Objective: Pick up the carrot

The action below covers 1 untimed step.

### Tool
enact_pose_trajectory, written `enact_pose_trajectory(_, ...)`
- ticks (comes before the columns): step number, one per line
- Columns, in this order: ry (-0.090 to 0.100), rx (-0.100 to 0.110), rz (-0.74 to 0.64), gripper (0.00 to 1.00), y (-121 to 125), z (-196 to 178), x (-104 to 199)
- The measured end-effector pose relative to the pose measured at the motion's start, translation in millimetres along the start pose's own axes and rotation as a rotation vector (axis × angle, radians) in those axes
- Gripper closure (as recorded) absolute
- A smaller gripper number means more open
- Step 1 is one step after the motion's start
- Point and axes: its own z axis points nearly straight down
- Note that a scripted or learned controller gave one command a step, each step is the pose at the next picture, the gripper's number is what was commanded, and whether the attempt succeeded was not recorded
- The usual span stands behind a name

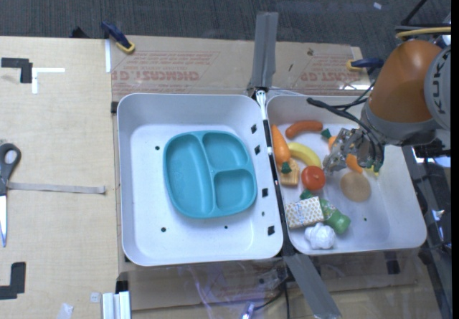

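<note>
A dark carpeted floor lies beyond the far edge of a pale wooden worktop (57, 167), which has a sheet of brown cardboard (186, 67) under two shallow white bins set side by side. Scissors (6, 167) rest at the worktop's left edge.

The left bin (136, 231) holds a teal divided plate (211, 173) lying flat near its middle.

The right bin (401, 228) holds a scatter of toy food. The carrot (280, 144) lies along the bin's left wall, toward the far side, with its thin end pointing away. Just right of it, further back, is a reddish sausage (304, 127). A yellow banana (305, 155) curves beside the carrot, with a red tomato (313, 178) just nearer than that. A tan egg-like piece (355, 186) sits to the tomato's right. Nearer still are a pale cracker-like block (304, 212), a green piece (337, 221) and a white garlic bulb (320, 237).

The grey arm with its orange band (405, 88) reaches in from the right. The gripper (353, 154) hangs over the middle of the right bin, well apart from the carrot, between the banana and the bin's right wall. Something small and orange shows at the fingers, but whether they are open or closed cannot be told.
</note>
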Motion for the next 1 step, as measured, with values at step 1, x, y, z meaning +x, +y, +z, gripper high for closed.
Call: enact_pose_trajectory(1,0.005,-0.001,0.047,1.00,102.2,-89.8,7.2)
